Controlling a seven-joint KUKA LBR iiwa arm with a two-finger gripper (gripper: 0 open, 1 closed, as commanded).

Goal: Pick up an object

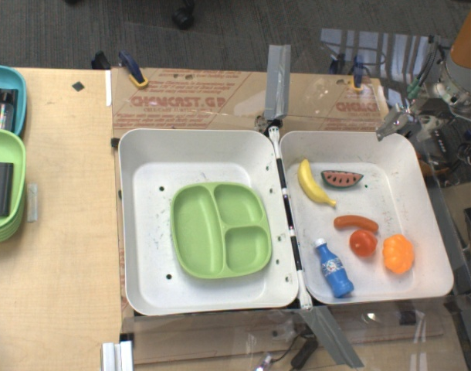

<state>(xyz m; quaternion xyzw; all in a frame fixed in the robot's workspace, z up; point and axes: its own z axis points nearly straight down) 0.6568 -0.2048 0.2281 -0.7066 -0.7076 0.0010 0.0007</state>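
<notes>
The arm comes in at the upper right, and its end part [405,118] sits above the far right corner of the right bin [428,207], just over the rim. The metal pieces there are small and muddled against the frame and cables behind them, so whether the fingers are spread or pressed together cannot be told. Nothing can be seen between them.

The right bin carries six things. A banana [314,184] lies near its left wall, toward the far edge, tilted. A watermelon slice [342,178] sits just beside it to the right. A sausage [356,222] lies near the middle of the bin floor, and a tomato [363,243] is touching or nearly touching it on the near side. An orange fruit [398,253] rests close to the tomato, toward the right wall. A blue bottle [333,267] lies on its side near the front edge, its white cap pointing to the far left.

Bare floor shows along the far right part of this bin, below the arm's end, and in the near left corner.

The left bin [143,207] carries a green divided plate [221,229] near its middle, with bare white floor all around it, widest along the far edge and left wall.

On the tabletop [58,284], green and teal trays [4,168] are stacked at the left edge.
</notes>
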